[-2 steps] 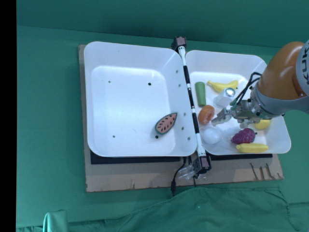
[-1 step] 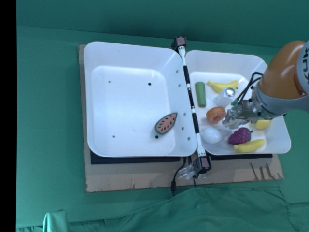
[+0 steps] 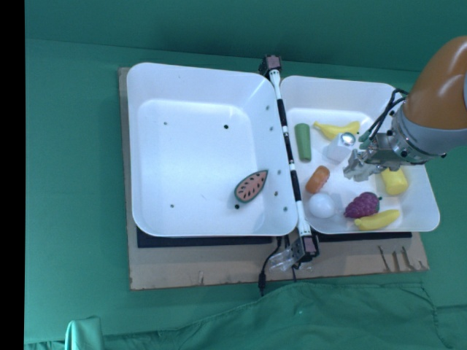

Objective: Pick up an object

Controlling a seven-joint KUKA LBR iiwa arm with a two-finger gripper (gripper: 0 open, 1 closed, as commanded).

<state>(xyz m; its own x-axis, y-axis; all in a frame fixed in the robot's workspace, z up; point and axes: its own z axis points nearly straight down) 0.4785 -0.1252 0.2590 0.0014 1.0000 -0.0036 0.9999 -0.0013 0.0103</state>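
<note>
left white bin [image 3: 153, 86]: flat watermelon-slice toy [image 3: 251, 186] | right white bin [image 3: 321, 86]: green cylinder [image 3: 303, 141], orange carrot-like piece [image 3: 317, 179], white egg [image 3: 321, 205], purple plastic grapes [image 3: 363, 204], yellow bananas [image 3: 336, 130] | grey two-finger gripper [image 3: 355, 168]: over right bin, opening cannot be told, nothing seen held

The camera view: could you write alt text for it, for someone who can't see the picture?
Seen from above, a grey and orange robot arm reaches from the right over the right white bin, its tool low among toy foods: a green cucumber, bananas, purple grapes, an orange carrot, a white egg. The left white bin holds a watermelon slice.
</note>
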